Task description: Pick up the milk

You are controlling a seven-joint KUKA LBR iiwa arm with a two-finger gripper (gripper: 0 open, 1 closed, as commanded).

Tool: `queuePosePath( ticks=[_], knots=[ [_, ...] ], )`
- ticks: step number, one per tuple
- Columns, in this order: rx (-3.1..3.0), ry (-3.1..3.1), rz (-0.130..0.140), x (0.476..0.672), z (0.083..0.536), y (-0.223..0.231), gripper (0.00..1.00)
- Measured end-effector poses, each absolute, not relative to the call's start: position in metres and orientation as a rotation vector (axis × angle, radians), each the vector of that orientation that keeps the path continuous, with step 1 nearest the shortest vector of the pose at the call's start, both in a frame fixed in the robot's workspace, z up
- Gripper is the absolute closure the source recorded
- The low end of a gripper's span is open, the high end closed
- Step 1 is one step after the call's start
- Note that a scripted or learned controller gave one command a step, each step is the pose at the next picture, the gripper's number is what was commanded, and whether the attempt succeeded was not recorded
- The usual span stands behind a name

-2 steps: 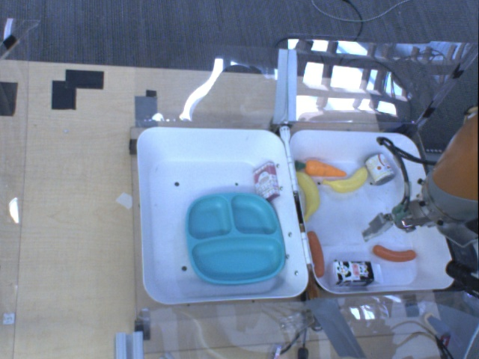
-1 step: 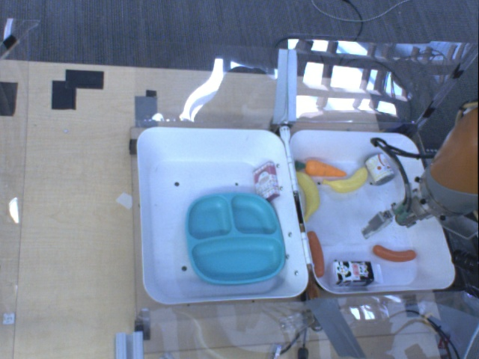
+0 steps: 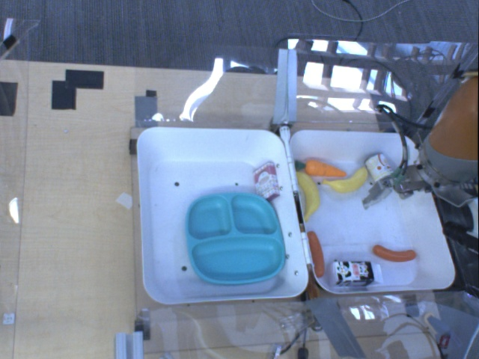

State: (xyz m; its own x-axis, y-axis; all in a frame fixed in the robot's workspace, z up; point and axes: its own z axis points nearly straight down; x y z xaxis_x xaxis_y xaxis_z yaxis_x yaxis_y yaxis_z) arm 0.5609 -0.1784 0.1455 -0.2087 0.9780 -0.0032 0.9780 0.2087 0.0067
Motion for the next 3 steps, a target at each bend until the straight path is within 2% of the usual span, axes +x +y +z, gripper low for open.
queuePosePath(
  ticks=[1,2,3],
  knots=[
    [1.998,2.418,0.004,0.566,0.15,-0.158,0.0],
    [2.358,2.067,0.005,0.585,0.153,-0.197,0.0],
    [2.394,2.022,0.007,0.671,0.211,-0.187,0.0]
  ],
)
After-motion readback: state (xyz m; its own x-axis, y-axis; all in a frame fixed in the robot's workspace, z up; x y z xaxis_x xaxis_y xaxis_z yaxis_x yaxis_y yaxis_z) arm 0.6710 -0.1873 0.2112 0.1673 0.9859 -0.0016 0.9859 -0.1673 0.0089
